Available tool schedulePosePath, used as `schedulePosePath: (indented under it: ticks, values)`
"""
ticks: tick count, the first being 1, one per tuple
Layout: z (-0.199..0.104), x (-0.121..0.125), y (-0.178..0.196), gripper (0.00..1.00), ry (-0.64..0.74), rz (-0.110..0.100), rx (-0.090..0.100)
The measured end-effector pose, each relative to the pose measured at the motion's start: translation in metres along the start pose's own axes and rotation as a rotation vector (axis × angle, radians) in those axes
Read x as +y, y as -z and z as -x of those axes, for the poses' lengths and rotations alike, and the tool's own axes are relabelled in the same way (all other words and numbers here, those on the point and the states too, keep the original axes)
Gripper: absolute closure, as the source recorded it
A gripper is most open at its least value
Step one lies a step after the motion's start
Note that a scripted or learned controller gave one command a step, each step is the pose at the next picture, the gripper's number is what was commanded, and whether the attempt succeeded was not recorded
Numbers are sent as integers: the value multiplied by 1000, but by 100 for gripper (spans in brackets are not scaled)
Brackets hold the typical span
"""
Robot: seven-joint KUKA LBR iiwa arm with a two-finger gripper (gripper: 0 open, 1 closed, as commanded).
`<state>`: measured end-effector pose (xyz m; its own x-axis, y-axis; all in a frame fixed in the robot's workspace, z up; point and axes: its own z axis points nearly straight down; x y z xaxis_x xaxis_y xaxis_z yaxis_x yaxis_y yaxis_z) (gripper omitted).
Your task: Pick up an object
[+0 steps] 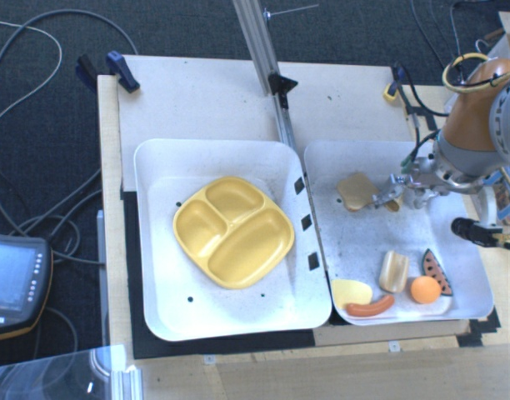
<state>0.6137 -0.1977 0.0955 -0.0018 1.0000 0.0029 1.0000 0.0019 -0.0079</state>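
The right bin (355, 161) holds several toy foods. A flat tan piece (354, 190) lies in its upper left part. Along the near edge lie a pale yellow wedge (352, 291), a red sausage (370, 308), a beige bread slice (394, 271), an orange ball (425, 290) and a watermelon slice (435, 272). My gripper (387, 198) hangs low over the right bin, right at the tan piece's right edge. Whether it touches that piece cannot be made out.
A yellow divided plate (232, 232) sits in the middle of the left bin (155, 169). A metal post (259, 36) rises from the bench behind the gap between the bins. Black clips (305, 222) line the left bin's right wall. Cables hang near the arm at the right.
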Motion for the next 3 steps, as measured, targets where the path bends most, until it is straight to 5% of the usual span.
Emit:
schedulePosePath:
  ticks: [1, 2, 3]
  values:
    - [0, 0, -3, 0, -1, 4, -1]
    - [0, 1, 9, 100, 0, 6, -2]
    - [-1, 9, 56, 100, 0, 15, -5]
